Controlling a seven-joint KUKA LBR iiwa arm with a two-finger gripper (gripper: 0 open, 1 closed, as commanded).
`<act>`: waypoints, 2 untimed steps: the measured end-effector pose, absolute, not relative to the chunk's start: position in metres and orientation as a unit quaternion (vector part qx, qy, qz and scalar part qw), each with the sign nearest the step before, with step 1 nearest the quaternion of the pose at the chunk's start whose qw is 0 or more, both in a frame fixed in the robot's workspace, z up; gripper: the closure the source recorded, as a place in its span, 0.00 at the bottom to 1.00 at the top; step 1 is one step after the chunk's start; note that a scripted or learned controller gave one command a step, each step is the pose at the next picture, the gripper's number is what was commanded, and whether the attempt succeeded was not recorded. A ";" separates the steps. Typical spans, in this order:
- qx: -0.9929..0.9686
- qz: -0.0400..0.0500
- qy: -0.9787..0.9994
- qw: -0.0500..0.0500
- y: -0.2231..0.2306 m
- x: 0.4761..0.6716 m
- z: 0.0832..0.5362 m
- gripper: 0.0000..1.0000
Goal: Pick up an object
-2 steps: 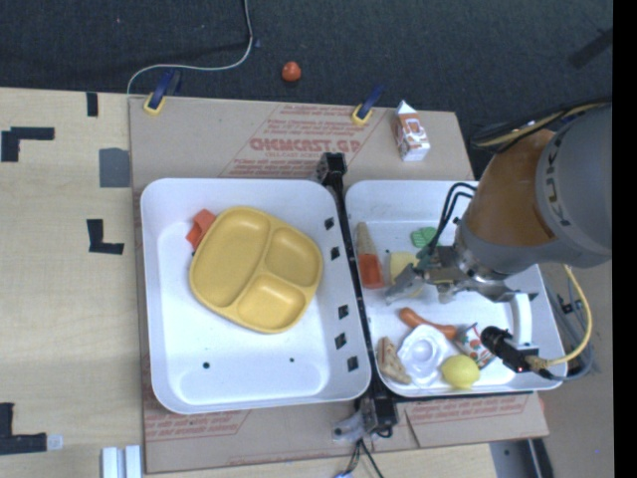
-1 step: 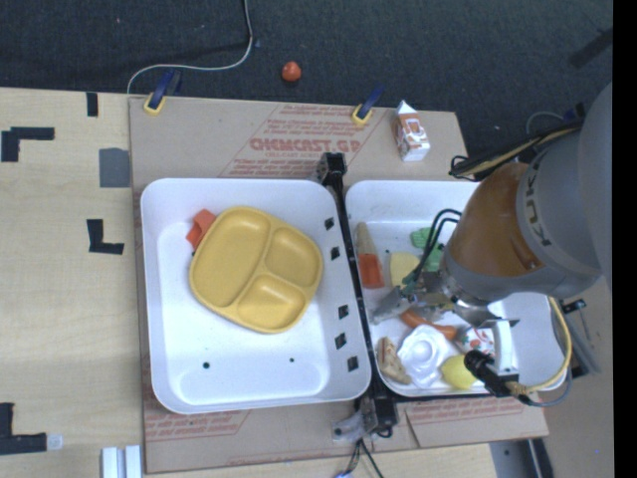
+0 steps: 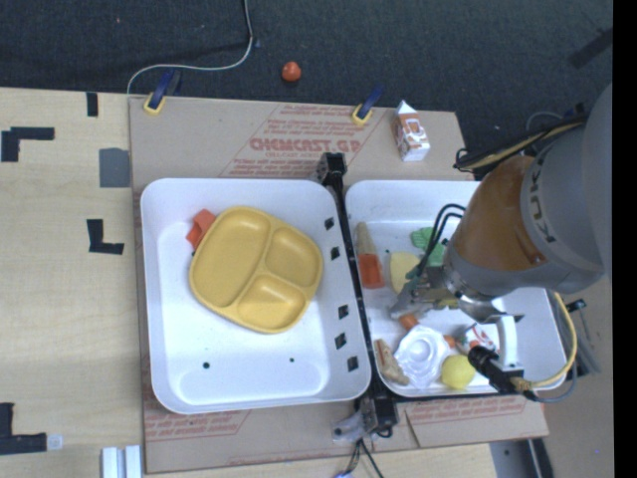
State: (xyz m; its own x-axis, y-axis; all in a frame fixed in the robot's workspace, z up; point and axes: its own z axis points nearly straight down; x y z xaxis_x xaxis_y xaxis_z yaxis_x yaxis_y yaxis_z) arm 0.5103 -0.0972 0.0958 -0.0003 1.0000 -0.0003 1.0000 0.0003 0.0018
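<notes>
The right bin [image 3: 383, 199] holds a jumble of small items: an orange block [image 3: 370, 270], a pale yellow piece [image 3: 402, 266], a green item [image 3: 426, 238], a white cup-like object [image 3: 419, 353], a yellow ball [image 3: 456, 371] and a tan stick [image 3: 390, 363]. The arm comes in from the right with its orange band [image 3: 503, 222] over this bin. My gripper [image 3: 416, 301] is low in the middle of the bin, just below the pale yellow piece and above the white object. Its tips are lost among the clutter.
The left bin [image 3: 169, 366] carries a yellow divided plate [image 3: 256, 268] with an orange block [image 3: 201, 227] peeking out at its upper left. A small carton [image 3: 411, 132] lies on the cardboard behind the right bin. An orange ball [image 3: 290, 71] rests on the dark floor beyond.
</notes>
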 end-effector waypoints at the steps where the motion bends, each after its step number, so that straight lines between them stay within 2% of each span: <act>1: 0.704 0.004 0.711 0.003 -0.032 0.569 0.190 1.00; 2: 0.705 0.001 0.709 0.000 0.005 0.573 0.226 1.00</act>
